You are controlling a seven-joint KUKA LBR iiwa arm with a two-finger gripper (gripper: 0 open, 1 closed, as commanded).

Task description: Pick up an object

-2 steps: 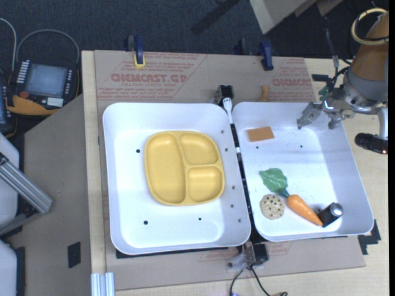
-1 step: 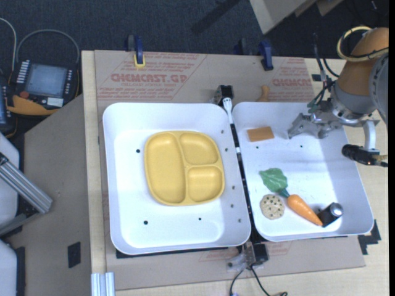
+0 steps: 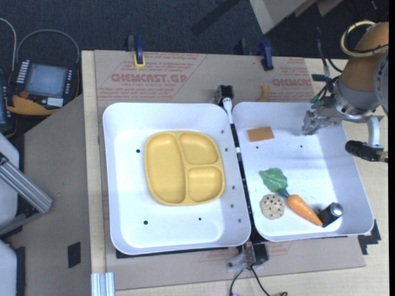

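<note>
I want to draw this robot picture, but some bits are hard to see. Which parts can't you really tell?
- Gripper, camera view: too small and blurred to tell whether its fingers are open or shut.
- Black object beside the carrot: too small to identify.
- Arm: cut off by the right edge.
- Cookie: surface detail too fine to read.

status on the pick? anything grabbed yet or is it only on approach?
Done: nothing lifted. The orange toy carrot, green leafy piece, round speckled cookie, flat tan square and small black cylinder all lie in the right white bin.
In hand: the two-finger gripper sits over that bin's upper right part, apart from every item.
Left: reach an object, grasp, lift.
</note>
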